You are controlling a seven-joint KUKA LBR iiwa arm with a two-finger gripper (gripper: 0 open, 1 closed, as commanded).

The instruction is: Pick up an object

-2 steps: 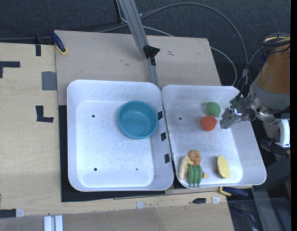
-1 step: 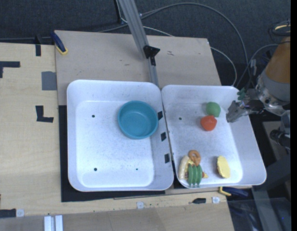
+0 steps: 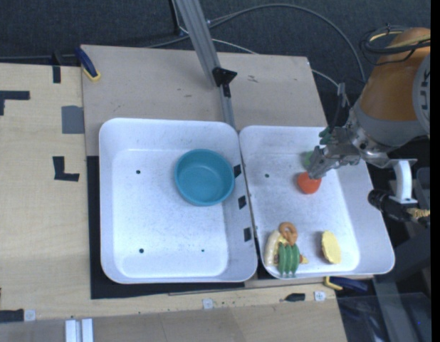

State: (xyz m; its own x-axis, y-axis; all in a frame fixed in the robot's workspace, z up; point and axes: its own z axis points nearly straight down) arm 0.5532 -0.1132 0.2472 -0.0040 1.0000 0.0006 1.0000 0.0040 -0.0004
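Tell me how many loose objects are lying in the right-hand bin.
3, possibly more hidden by the arm: an orange-red ball just below the gripper, a corn-like toy cluster at the near edge, and a yellow piece beside it.

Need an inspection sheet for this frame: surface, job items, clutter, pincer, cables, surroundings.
Surface: two white bins side by side, left bin and right bin, on a tan bench.
Job items: blue bowl in the left bin; orange ball, yellow piece and a green-and-yellow toy in the right bin.
Clutter: black tape marks on the bench.
Pincer: pincer low in the right bin, just above the orange ball; grip state unclear.
Cables: grey cable looping behind the bins toward the arm.
Surroundings: slanted metal pole behind the bins; dark floor.
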